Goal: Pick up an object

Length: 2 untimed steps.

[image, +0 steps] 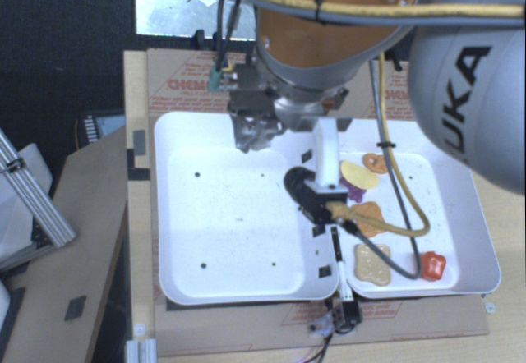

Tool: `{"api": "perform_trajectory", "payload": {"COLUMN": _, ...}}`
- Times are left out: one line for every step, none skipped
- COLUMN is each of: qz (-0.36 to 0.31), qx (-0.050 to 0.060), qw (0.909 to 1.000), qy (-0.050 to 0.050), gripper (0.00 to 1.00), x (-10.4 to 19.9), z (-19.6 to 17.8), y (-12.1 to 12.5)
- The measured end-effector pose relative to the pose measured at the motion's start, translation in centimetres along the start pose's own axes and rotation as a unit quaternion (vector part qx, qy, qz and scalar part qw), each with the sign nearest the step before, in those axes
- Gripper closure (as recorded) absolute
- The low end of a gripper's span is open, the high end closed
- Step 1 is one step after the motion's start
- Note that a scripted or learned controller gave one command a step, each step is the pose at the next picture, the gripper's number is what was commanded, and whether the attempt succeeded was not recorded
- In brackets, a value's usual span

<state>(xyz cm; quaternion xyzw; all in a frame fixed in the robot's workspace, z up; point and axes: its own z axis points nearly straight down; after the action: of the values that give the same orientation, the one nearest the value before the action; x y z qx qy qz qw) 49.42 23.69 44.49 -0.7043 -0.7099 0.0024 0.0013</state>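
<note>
Several small toy-food pieces are lying in the right shallow white bin (460,205). Flat tan waffle-like piece (371,264) is sitting by that bin's near edge. Likely light, stiff and low, so pinching across its narrower sides looks best. Grey two-finger gripper (251,138) is hovering left of that bin; open or closed, cannot tell.

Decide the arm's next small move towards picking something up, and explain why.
Probably shift the gripper towards the right bin. It hangs over the left bin, while the pickable things, such as the red piece and the tan slab, lie in the right one.
</note>
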Motion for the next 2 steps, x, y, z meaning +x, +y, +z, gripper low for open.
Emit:
{"api": "perform_trajectory", "payload": {"qz": 0.004, "qx": 0.004, "qw": 1.0000, "qy": -0.002, "gripper": 1.00, "x": -1.1, "z": 16.4, "y": -0.9}}
{"api": "perform_trajectory", "payload": {"qz": 0.006, "qx": -0.009, "qw": 0.9999, "qy": 0.002, "gripper": 1.00, "x": -6.3, "z": 6.7, "y": 5.9}}
